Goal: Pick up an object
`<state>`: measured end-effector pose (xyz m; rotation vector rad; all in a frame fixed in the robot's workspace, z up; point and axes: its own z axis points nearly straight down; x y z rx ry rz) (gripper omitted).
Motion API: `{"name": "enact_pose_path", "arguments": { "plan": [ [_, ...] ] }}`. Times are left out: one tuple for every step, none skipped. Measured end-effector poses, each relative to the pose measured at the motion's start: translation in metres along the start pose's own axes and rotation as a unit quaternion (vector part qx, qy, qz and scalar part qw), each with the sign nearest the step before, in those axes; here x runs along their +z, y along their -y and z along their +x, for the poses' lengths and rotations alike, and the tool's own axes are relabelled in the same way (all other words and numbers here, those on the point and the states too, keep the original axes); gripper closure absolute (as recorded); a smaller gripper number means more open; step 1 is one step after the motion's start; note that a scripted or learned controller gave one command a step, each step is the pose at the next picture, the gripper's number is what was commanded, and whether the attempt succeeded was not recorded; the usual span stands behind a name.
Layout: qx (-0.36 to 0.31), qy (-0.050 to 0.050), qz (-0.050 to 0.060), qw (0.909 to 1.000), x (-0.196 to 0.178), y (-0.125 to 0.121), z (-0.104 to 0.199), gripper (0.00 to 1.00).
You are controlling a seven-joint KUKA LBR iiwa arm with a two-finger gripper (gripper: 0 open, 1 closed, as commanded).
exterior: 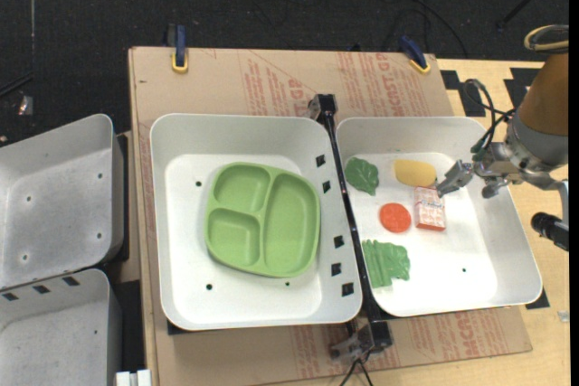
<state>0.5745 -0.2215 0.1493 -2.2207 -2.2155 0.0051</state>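
Note:
The right bin (507, 285) holds several small items: a yellow piece (415, 172), a dark green leaf-shaped piece (363, 174), a red disc (394, 217), a red and pink packet (431, 210) and a ragged green piece (386, 262). My gripper (472, 185) hangs over the bin's upper right part, just right of the packet and the yellow piece. Its fingers are spread open with nothing between them; the left fingertip (449, 185) is close to the packet's upper right corner.
The left bin (172, 285) holds a light green divided plate (264, 219). A black divider (342, 203) runs between the bins. Grey trays (54, 194) lie off the bench at the left. The arm's orange band (547, 99) rises at the right edge.

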Motion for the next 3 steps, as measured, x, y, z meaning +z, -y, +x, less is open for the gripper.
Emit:
{"name": "enact_pose_path", "arguments": {
  "plan": [
    [0.000,0.001,-0.004,1.0000,0.050,-0.002,0.000,0.00],
    [-0.001,0.001,-0.007,1.0000,0.036,-0.004,0.000,1.00],
    [-0.002,0.002,-0.005,1.0000,-0.007,-0.003,-0.001,1.00]
  ]
}}
